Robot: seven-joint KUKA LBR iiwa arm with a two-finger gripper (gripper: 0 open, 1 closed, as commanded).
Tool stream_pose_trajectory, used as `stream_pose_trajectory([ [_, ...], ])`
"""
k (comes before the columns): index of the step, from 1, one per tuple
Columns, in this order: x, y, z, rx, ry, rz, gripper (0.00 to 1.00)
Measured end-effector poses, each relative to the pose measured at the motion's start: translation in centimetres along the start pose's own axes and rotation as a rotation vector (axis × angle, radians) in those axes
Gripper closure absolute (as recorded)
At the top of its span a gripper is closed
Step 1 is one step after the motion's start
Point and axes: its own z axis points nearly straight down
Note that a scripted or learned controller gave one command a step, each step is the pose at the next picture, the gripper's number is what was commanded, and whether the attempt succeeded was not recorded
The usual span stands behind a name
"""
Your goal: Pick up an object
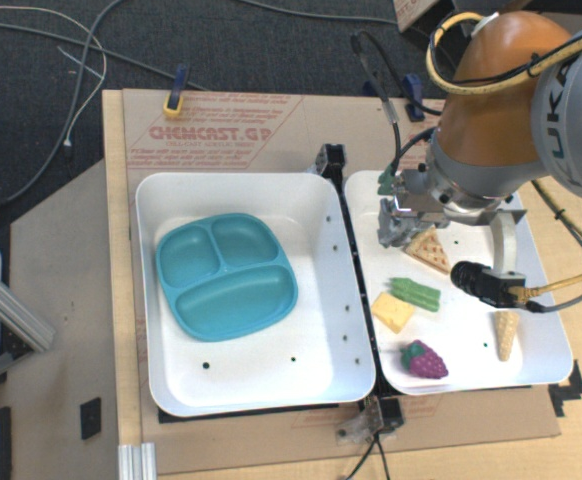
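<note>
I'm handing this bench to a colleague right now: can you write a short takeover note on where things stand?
Gripper: low over the back of the right bin, beside the waffle piece; whether it grips anything cannot be made out.
Right bin holds the waffle piece, green pickle, yellow cheese wedge, purple grapes and ice cream cone, all lying on the floor.
Left bin holds a teal divided plate.
Done: arm is down among the items.
Left: secure one object and lift it.
</note>
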Motion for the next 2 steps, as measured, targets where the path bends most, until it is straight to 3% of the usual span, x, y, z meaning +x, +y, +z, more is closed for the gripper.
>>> stream_pose_trajectory([
  [1, 5.57, -1.32, 0.5, 0.001, 0.0, -0.002, 1.0],
  [2, 5.26, -1.27, 0.47, 0.0, -0.001, 0.003, 0.0],
])
